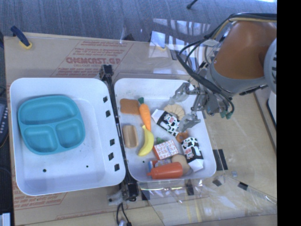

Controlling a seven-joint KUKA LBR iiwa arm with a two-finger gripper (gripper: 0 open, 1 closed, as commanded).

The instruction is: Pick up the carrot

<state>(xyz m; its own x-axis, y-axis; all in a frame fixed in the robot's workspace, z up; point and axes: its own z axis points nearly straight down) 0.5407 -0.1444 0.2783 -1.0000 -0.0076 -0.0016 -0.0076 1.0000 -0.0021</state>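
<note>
Camera view: carrot waits left of spread fingers

Camera view shows the carrot (145,115) in the right bin (141,86), between a bread piece (129,106) and a banana (147,142). Probably light, rigid, smooth plastic; grip mid-body across its width. The gripper (187,106), fingers spread and empty, hovers well right of it

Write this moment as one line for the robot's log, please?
task: pick up carrot | carrot: lying in right bin, beside banana | end effector: open, above bin, right of carrot | held: nothing

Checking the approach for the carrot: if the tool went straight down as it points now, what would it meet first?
Probably the cracker-like piece or the cow-print carton beneath the tool, not the carrot further left; depth is unclear.
</note>
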